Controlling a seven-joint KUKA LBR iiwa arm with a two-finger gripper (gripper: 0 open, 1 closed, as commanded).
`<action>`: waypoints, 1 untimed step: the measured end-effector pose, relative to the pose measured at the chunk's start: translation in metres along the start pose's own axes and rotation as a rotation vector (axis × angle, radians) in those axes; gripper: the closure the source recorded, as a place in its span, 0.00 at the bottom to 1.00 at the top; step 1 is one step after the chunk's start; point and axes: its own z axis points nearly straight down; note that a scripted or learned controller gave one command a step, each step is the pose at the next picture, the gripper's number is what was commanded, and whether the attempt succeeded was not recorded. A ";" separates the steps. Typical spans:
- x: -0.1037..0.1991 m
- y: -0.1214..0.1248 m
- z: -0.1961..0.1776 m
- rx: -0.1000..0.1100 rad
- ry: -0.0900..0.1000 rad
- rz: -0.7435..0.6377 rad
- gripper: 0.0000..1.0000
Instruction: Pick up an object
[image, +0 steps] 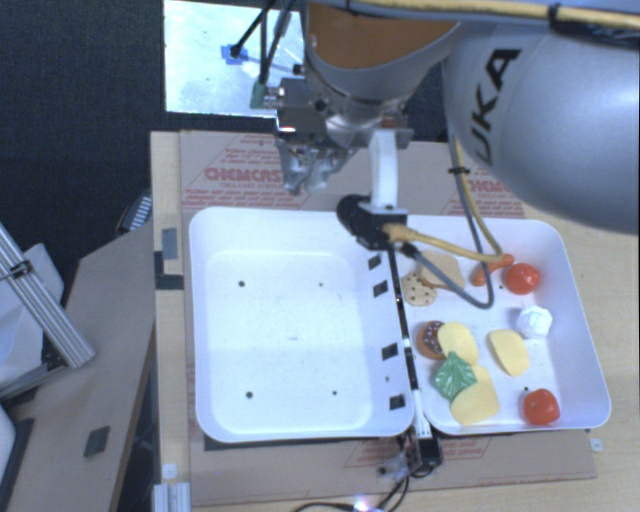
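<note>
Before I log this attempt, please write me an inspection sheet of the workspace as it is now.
Surface: two white bins side by side on a cardboard sheet.
Job's things: toy foods in the right bin: two tomatoes, green leaf, yellow pieces, cookie, white piece.
Clutter: nothing seen.
Grippers: gripper above the left bin's far edge, nothing seen in it.
Cables: yellow and grey cables cross the right bin.
Surroundings: dark floor, metal rail.

White bins (280, 250) w/ red tomatoes (541, 405), yellow slices (508, 352), green leaf (455, 375).
</note>
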 end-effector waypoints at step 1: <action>-0.024 -0.028 0.284 0.009 -0.002 0.000 1.00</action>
